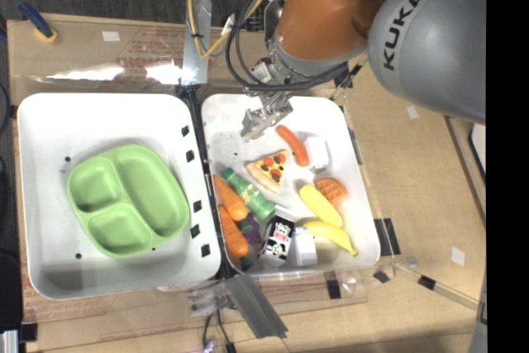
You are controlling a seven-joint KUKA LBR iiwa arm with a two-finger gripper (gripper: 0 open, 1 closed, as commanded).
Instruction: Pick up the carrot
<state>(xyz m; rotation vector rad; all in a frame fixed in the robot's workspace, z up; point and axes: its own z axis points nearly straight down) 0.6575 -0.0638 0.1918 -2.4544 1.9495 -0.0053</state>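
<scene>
Carrot (pixel 233 227) lies along the left wall of the right bin (pixel 357 178), near the front corner, beside a green bottle (pixel 250 196). The fingers (pixel 263 118) hang near the bin's back edge, and I cannot tell whether they are apart or together.

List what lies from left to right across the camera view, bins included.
Left bin → green tray → carrot → pizza slice → sausage → banana
</scene>
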